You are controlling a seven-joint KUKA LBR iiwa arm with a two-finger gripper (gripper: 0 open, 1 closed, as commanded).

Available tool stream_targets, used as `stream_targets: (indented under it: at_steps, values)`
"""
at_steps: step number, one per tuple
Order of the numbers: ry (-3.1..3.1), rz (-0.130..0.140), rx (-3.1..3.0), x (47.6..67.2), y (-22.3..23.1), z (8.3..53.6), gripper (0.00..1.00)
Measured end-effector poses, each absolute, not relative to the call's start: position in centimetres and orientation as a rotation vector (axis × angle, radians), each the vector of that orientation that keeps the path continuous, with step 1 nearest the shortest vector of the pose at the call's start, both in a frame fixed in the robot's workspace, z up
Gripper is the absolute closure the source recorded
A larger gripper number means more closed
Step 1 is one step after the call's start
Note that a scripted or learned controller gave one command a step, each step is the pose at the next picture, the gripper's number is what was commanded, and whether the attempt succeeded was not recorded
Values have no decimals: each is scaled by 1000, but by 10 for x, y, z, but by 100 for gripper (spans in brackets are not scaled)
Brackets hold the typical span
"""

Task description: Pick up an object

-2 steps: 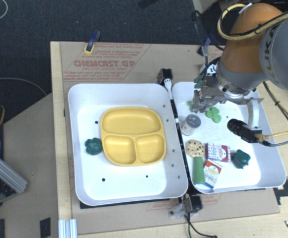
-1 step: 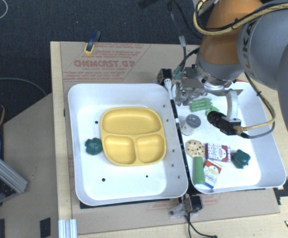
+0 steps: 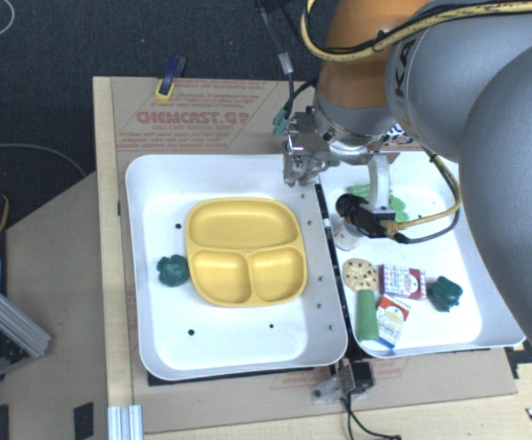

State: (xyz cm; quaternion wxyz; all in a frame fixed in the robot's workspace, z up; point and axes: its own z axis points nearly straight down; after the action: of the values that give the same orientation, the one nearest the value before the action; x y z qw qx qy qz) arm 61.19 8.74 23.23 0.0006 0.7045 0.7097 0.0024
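The gripper [image 3: 299,167] hangs over the far right corner of the left bin [image 3: 140,246], right by the ridge where the two bins meet. Seen from above and with the wrist partly covering it, it gives no way to tell whether it is open or closed, and nothing can be seen held in it. Nearest to it in the left bin is the yellow divided plate [image 3: 245,250], which lies flat in the middle of the bin, its far edge just short of the gripper. The plate takes up most of the floor there. A small dark green lump [image 3: 172,269] sits beside the plate's left edge, well apart from the gripper. Across the ridge, in the right bin [image 3: 472,324], a bright green piece [image 3: 382,200] lies close under the wrist and is partly covered by the robot's own hardware. Further toward the near side lies a round speckled cookie [image 3: 360,272], with a green cylinder [image 3: 367,314] just below it along the bin's left wall. Beside these are a red and white carton [image 3: 403,282] and a red and white packet [image 3: 393,322], close together. A dark green toy [image 3: 445,292] lies to their right. The grey arm covers the far right part of this bin. Both bins rest on a cardboard sheet [image 3: 202,117] printed in red, with a blue and yellow clip [image 3: 168,79] at its far edge.
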Motion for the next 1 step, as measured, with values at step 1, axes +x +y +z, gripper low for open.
stream_targets:
  at_steps: [1]
  values:
    - [2225, -6, 2222, 609, 85, 216, 100]
